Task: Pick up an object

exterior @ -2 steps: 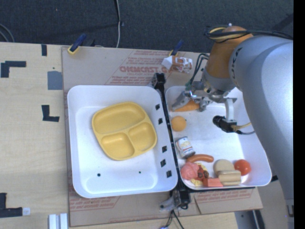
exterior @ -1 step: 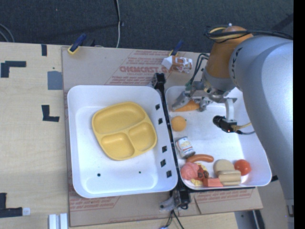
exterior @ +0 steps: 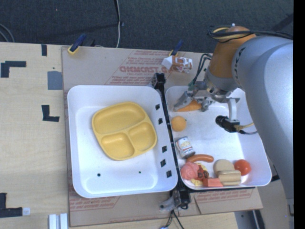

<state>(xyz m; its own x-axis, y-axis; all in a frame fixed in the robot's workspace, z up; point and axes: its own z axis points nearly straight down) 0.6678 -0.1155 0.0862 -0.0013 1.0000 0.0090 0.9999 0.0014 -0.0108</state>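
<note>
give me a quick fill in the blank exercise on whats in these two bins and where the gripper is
1. The yellow divided plate lies in the ____ bin.
2. The plate has ____ compartments.
3. The gripper is over the right bin, at an ____ carrot-shaped toy.
4. The small can lies just below the round ____ fruit.

Missing words: left; three; orange; orange

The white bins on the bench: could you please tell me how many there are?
2. The left bin holds a yellow divided plate; the right bin, beside it, holds the toy food, with the gripper over its far end.
</note>
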